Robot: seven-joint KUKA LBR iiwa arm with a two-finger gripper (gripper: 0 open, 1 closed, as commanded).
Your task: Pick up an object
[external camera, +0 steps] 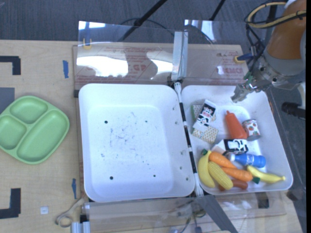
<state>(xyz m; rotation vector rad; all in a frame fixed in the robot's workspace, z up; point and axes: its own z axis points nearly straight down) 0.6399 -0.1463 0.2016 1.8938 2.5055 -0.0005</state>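
Note:
The right bin (278, 144) holds several toy items. A black-and-white carton (207, 112) and a patterned box (204, 133) lie at its left. An orange carrot-like piece (234, 125) and a small red-and-white can (250, 128) sit mid-bin. Nearer the front are a blue bottle (248, 159), a corn cob (219, 175), an orange carrot (226, 161) and a banana (265, 175). My gripper (241, 94) hangs over the bin's far right corner, above bare white floor, apart from every item. Nothing shows in its grasp.
The left bin (92, 101) lies beside the right one, sharing a middle wall. A green divided plate (32, 128) rests on the bench at far left. Clear panels (126, 52) stand behind both bins. Cables (262, 13) loop above the arm.

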